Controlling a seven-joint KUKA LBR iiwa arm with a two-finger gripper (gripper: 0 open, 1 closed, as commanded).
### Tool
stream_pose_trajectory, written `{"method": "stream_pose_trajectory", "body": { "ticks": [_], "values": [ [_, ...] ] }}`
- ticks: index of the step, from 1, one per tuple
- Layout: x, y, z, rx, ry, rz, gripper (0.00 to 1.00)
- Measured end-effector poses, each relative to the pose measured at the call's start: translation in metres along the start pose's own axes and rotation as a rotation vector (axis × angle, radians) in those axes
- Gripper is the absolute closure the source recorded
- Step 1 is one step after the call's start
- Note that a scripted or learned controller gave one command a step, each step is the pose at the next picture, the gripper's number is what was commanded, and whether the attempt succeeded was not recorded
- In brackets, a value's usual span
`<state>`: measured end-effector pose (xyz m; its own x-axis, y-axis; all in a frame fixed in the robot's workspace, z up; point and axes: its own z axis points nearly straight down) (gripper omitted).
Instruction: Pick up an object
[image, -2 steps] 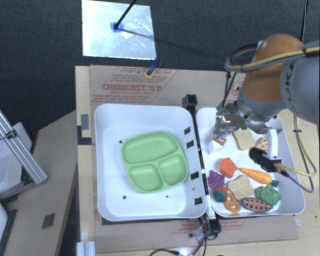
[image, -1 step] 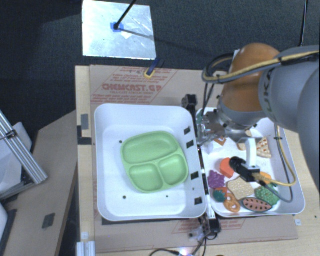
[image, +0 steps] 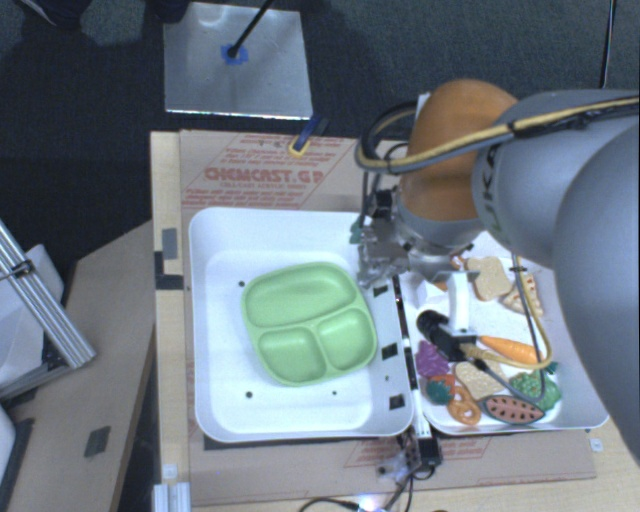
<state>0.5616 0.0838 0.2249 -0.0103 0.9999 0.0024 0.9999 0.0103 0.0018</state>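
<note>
My gripper (image: 378, 262) hangs under the orange band of the arm, low over the wall between the two bins, at the upper left corner of the right bin (image: 590, 405). That bin holds toy food in its near part. There is a purple bunch of grapes (image: 432, 360), an orange carrot (image: 510, 350), a brown pretzel (image: 463, 407) and a watermelon slice (image: 512, 409). A slice of toast (image: 490, 277) lies further back, to the right of the gripper. No item shows between the fingers. The arm hides the back of the right bin.
A green divided plate (image: 305, 322) lies in the left bin (image: 215, 300). A tan cracker (image: 478, 382) and a green leafy piece (image: 530, 385) sit among the toy food. Cardboard (image: 260, 170) lies behind the bins.
</note>
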Motion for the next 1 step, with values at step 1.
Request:
{"method": "stream_pose_trajectory", "body": {
  "ticks": [1],
  "values": [
    [-0.0099,-0.0092,0.0064,0.002,-0.003,0.010,1.00]
  ]
}}
